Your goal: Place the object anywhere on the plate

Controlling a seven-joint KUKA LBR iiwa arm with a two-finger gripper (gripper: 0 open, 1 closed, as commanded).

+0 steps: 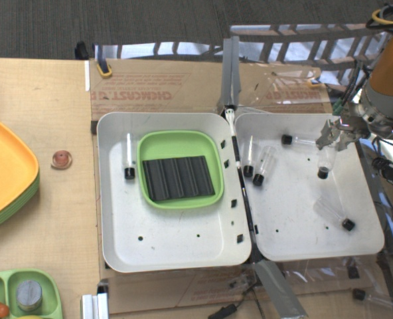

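Claw (pixel 334 137) is up over the far right part of the right bin (pixel 303 244), hanging off the grey arm with the orange band, and honestly I can't tell if it's open or closed from this angle. A clear tube with a black cap (pixel 324 165) sits right under it, cap end down, top end running up into the claw, but whether it's actually pinched is not something I can see. It's over the right bin, well apart from the green plate (pixel 180 141). Starting from the near edge: there's a green divided tray (pixel 4 286) at the bottom left corner with a grey round thing (pixel 29 295) in one compartment. Next up, in the right bin, another capped tube (pixel 337 216) lies near the front right corner. Going further back, the green plate sits in the left bin (pixel 176 248), roughly in the middle, with a dark ribbed pad (pixel 178 178) lying on it. Just left of the plate, a tube (pixel 129 157) lies on the bin floor, apart from the plate's rim. Two more tubes (pixel 257 163) lie close together by the right bin's left wall. Out on the bench to the left are a stack of orange plates (pixel 7 171) and a small reddish disc (pixel 62 159). Farthest back in the right bin, one more tube (pixel 297 140) lies flat.
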